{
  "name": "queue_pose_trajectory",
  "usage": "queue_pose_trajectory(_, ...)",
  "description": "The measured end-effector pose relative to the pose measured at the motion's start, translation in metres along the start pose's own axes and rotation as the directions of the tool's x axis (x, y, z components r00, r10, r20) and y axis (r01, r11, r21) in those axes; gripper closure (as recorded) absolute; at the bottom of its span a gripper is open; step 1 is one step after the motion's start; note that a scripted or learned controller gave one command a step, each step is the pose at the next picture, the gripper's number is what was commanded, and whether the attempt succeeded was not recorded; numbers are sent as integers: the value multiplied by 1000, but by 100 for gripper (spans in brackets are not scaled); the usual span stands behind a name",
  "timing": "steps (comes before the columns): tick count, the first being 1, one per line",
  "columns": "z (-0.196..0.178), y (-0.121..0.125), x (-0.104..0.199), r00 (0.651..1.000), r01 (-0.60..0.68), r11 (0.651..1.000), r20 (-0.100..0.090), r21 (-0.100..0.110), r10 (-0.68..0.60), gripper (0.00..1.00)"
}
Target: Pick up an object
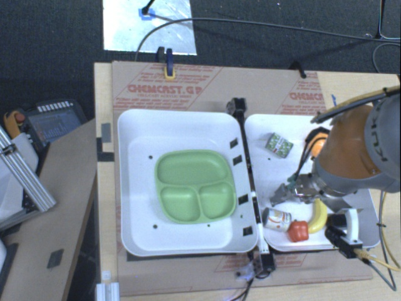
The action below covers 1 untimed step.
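The gripper (pixel 285 192) hangs low in the right bin (pixel 263 133); whether its fingers are spread or pressed together cannot be told. Just beside it lie a small can (pixel 276 218), a red object (pixel 298 231) and a banana (pixel 319 216); a green packet (pixel 278 145) lies apart. The left bin (pixel 135 168) holds a green divided tray (pixel 194 185). Both bins rest on the tabletop (pixel 207 86).
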<state>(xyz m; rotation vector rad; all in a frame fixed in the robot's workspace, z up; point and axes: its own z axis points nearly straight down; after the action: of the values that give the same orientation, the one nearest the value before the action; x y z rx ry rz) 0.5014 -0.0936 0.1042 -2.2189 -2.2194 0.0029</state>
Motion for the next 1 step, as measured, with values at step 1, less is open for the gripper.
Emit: queue_pose_trajectory(1,21,0,0,1000,1,1000,0,-3,-1,0)
